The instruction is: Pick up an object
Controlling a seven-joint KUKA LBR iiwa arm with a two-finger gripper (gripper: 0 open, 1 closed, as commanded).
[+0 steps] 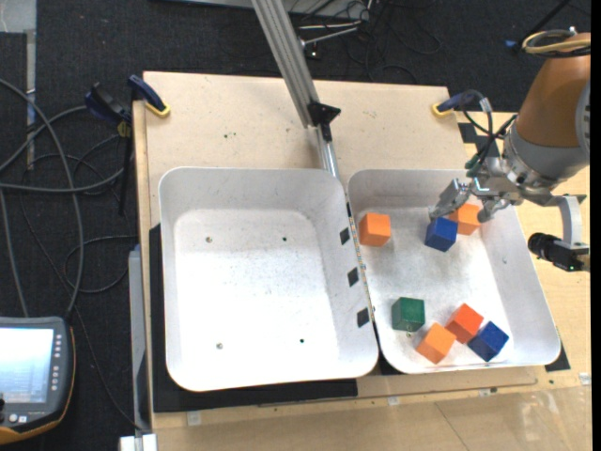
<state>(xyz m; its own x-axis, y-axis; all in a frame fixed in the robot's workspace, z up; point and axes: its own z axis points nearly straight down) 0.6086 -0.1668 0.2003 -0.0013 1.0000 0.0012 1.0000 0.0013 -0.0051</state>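
The gripper (462,205) hangs over the upper part of the right bin (526,289), its metal fingers pointing down and to the left toward the bin floor. Whether anything sits between them cannot be told from this slant, nor how far apart they stand. Directly under and beside the fingertips lie two cubes: a blue cube (440,234) and, touching its upper right side, an orange cube (466,219) partly covered by the gripper body. Neither is visibly lifted off the bin floor.

Behind the gripper the wrist rises up and to the right into the orange band (549,92) and the grey link of the arm (549,169), which enters from the right edge of the view and leans in over the bin's far right corner. A small black fitting (554,249) juts out below the wrist, over the bin's right rim.

Elsewhere in the right bin, another orange cube (376,228) sits near the left wall, well apart from the gripper. Toward the near edge are a green cube (408,313), an orange block (435,343), a red-orange block (464,322) and a dark blue block (488,340), the last three clustered close together. The left bin (188,205) lies beside it on the wooden bench (235,111).
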